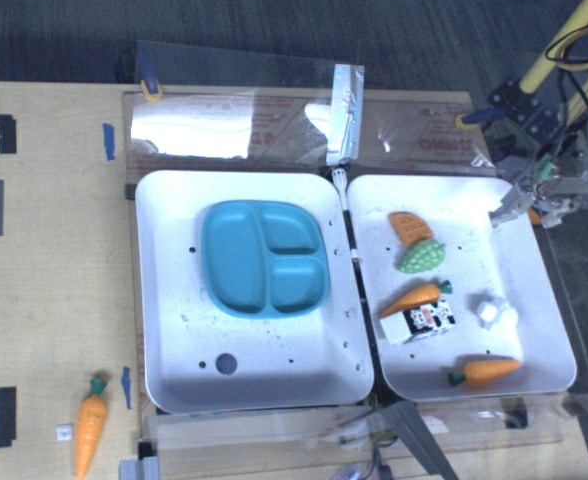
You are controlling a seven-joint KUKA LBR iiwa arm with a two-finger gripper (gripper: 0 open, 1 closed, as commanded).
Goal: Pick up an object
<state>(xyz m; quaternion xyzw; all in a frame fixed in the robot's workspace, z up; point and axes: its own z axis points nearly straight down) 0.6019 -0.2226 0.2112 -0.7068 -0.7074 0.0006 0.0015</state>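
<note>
The right bin [554, 298] holds several toys: an orange wedge [409, 226], a green bumpy piece [421, 256], a carrot [411, 298], a small black-and-white item [430, 319], a white crumpled lump [491, 313] and a second carrot [486, 370] near the front wall. My gripper [534, 200] hangs over the bin's far right corner, above the rim and well apart from every toy. Nothing shows in its grasp.
The left bin [164, 298] carries a blue divided plate [267, 258] and a small dark disc [226, 364]. A toy carrot [91, 423] lies on the wooden bench left of the bins. Yellow and black cables [564, 38] trail at the upper right.
</note>
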